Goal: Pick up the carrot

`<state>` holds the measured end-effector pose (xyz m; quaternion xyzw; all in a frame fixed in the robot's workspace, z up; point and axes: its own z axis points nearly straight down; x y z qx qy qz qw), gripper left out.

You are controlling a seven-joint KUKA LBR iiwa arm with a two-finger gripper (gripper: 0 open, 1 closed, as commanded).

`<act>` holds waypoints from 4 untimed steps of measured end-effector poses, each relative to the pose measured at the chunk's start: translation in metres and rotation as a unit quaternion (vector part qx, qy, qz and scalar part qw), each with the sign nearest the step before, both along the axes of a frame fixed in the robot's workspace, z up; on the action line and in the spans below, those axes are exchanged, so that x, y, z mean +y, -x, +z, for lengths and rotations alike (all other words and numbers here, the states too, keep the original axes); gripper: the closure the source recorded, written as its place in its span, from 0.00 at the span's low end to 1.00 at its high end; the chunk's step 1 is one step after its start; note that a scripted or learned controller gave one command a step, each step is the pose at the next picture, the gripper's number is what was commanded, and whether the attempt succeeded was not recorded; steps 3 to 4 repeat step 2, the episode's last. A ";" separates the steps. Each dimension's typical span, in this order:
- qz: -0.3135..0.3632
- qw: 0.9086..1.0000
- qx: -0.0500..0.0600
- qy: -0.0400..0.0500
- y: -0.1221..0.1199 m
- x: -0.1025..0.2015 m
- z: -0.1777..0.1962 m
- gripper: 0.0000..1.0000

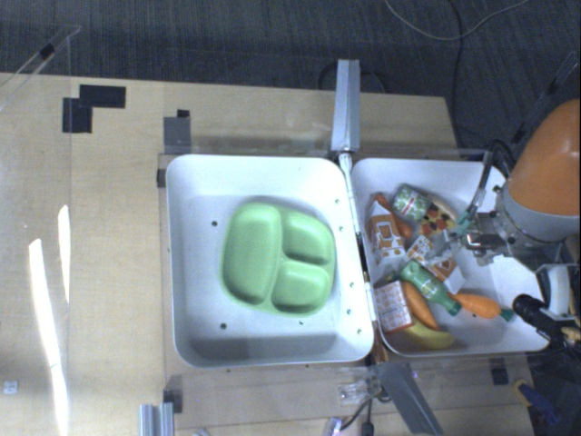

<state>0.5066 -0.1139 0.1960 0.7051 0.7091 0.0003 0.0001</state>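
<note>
The carrot [478, 306] is orange with a small green end and lies near the front right of the right bin [413, 173], just right of a green bottle [431, 287]. My gripper [474, 236] hangs over the right side of that bin, a short way behind the carrot and apart from it. The orange band of the arm [549, 166] rises behind it at the right edge.
The right bin also holds a banana [428, 338], an orange item [418, 305], a green can [410, 203] and several small packets [392, 240]. The left bin [195, 243] holds a green divided tray [277, 257]. A metal post [346, 107] stands between the bins.
</note>
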 end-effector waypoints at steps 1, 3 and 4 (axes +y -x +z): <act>0.061 0.998 -0.002 0.001 0.016 -0.061 -0.084 0.00; 0.171 0.985 -0.002 0.001 0.014 -0.013 0.013 0.00; 0.171 0.985 -0.002 0.001 0.014 -0.013 0.013 0.00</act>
